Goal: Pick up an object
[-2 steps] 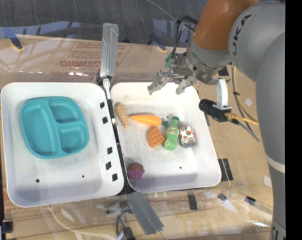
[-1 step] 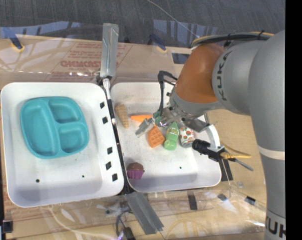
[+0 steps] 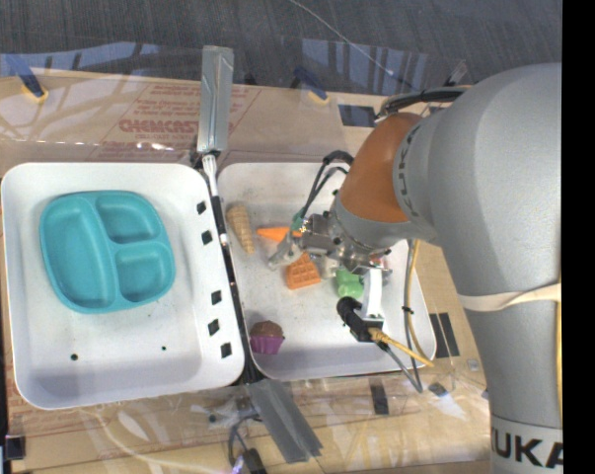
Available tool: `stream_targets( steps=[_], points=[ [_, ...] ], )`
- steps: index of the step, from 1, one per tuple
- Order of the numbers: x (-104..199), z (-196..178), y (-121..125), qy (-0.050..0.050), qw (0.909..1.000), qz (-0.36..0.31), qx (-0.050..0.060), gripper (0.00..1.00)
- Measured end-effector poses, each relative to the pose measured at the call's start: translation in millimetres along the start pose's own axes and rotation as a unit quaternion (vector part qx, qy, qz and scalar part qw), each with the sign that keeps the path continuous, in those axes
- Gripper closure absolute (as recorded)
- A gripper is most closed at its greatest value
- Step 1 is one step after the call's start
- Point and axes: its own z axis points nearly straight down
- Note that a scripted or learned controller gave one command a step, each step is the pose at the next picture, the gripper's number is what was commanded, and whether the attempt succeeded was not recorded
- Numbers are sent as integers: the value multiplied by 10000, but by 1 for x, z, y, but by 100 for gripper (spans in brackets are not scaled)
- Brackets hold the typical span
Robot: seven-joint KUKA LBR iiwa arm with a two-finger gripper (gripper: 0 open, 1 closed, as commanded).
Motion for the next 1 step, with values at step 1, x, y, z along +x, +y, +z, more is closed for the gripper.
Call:
stream_targets(
  steps=[1],
  points=[
    [1,-9,0,2,10000,-24,12,100]
  ],
)
